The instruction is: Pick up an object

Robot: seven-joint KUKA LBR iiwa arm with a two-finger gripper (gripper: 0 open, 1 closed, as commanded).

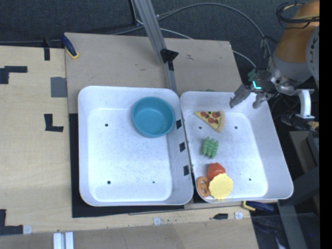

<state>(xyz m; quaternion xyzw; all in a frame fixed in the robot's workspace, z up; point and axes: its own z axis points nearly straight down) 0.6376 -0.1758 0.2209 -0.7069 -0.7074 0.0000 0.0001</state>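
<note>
**Tool Poised at the Far Edge, Nothing Lifted Yet**

At the near edge of the right bin (259, 154), closest to where I stand, a flat yellow piece (221, 186) lies with a red tomato-like piece (215, 168) touching its far side and a small orange-brown piece (202, 186) tucked against its left. Just beyond them, toward the middle of that bin, sits a small green ridged toy (210, 147). Farther still, near the bin's far left corner, a pizza slice (211, 119) lies flat. Across the divide, the left bin (104, 160) holds a blue bowl (153, 116) up near its far right corner.

Farthest off, the tool (248, 97) hangs over the right bin's far rim, toward its right corner, its two fingers spread apart with nothing between them. It is well apart from every toy; the pizza slice is the nearest candidate.

As I judge it, the job is barely begun: no object is chosen, touched or raised. What remains is the whole of it, moving over a piece, descending, closing and lifting.
</note>
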